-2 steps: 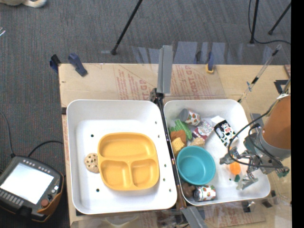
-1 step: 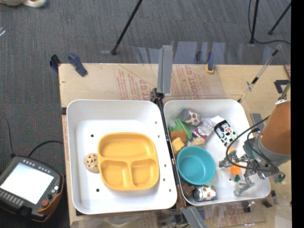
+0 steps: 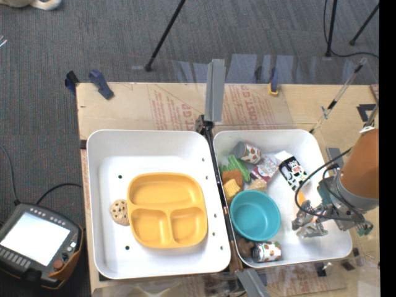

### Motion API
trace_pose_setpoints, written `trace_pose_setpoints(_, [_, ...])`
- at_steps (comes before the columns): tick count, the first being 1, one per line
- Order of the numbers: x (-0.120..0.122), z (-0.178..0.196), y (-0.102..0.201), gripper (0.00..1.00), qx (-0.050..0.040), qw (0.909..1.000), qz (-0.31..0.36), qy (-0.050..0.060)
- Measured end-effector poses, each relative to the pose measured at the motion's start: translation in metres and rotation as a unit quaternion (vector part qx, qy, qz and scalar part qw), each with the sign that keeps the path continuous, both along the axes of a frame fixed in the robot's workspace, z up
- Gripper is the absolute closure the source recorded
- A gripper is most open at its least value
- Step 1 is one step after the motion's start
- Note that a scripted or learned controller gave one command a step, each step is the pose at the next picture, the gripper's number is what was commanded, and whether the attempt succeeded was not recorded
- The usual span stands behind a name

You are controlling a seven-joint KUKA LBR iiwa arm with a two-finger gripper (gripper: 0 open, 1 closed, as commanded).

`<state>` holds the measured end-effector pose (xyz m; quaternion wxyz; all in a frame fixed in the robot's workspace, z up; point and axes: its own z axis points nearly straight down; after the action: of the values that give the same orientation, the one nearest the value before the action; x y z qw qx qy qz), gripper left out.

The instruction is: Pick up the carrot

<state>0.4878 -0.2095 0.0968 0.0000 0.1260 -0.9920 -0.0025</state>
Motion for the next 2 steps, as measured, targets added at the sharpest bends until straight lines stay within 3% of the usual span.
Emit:
trace_pose_setpoints(1, [-0.0001, -0.0004, 0.0004, 0.0, 0.0002, 1.0, 0.0, 0.0])
trace_pose_setpoints(2, [0.0015, 0.0094, 0.0025, 1.0, 0.0009, 1.0, 0.003, 0.0])
